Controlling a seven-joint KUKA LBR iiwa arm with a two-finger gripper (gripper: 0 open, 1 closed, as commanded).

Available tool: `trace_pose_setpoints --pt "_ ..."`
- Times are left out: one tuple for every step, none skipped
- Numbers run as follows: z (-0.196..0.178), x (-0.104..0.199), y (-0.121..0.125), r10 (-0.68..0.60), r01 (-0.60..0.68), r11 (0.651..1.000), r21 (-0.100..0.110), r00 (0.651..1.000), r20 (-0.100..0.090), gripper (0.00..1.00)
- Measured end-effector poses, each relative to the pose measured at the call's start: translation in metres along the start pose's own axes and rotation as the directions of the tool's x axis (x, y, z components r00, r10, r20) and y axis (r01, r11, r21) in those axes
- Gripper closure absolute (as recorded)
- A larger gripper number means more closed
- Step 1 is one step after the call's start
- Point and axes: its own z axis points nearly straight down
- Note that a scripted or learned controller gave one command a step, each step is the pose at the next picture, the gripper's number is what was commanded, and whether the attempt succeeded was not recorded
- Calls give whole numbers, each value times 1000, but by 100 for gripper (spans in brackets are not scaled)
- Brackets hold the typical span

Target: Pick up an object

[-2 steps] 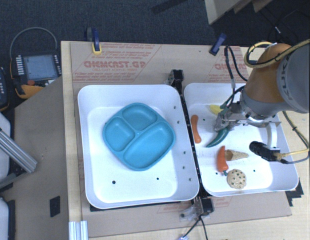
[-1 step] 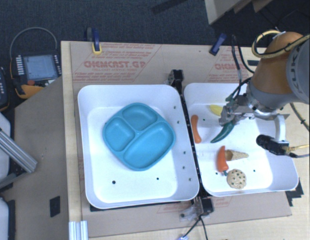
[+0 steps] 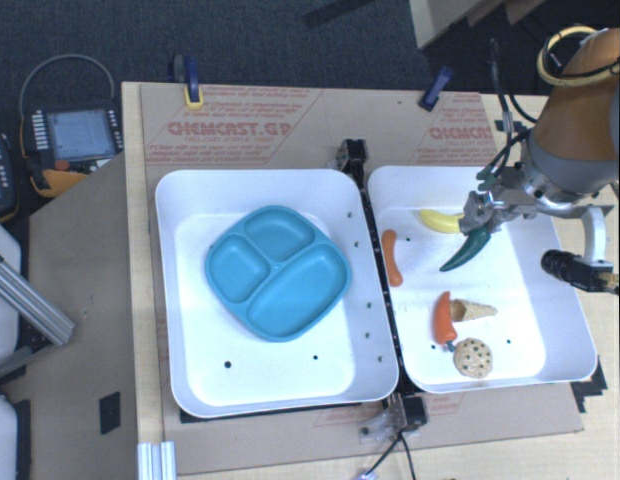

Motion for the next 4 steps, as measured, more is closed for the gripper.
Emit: trace_pose_setpoints --pt "-46 0 2 -1 1 1000 -1 1000 0 100" --pt "-53 55 -9 -6 6 1000 7 1000 -5 100" --pt "-41 105 -13 -6 6 1000 9 1000 -5 100" --pt "-28 152 -31 -5 5 1000 11 1000 -4 100"
